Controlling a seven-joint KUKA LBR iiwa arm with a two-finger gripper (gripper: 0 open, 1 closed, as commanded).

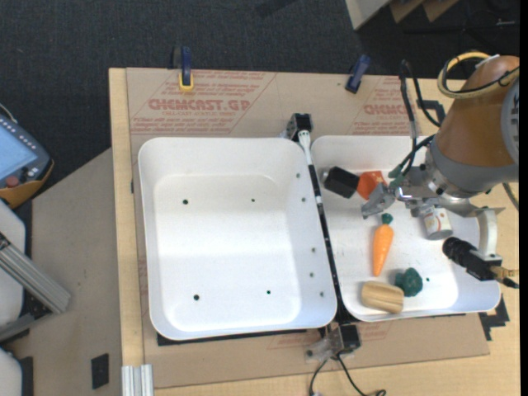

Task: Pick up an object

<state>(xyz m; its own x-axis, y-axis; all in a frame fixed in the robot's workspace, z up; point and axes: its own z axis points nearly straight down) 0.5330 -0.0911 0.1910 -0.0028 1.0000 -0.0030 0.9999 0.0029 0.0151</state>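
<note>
My gripper [378,200] hangs low over the right bin [462,299], near its back left part. Touching or just under its tip lies a small orange-red block [369,182], with a black object [339,181] to its left. Just in front of the gripper a toy carrot [380,247] lies lengthwise, green top towards the gripper. A dark green lump [408,281] and a tan wooden cylinder [382,297] rest near the bin's front edge. I see nothing lifted off the bin floor.
The left bin [165,221] sits beside the right one, divided by a black rail [322,221]. A small white cylinder [435,220] lies under the wrist. Clamps [186,63] hold the cardboard base at the back.
</note>
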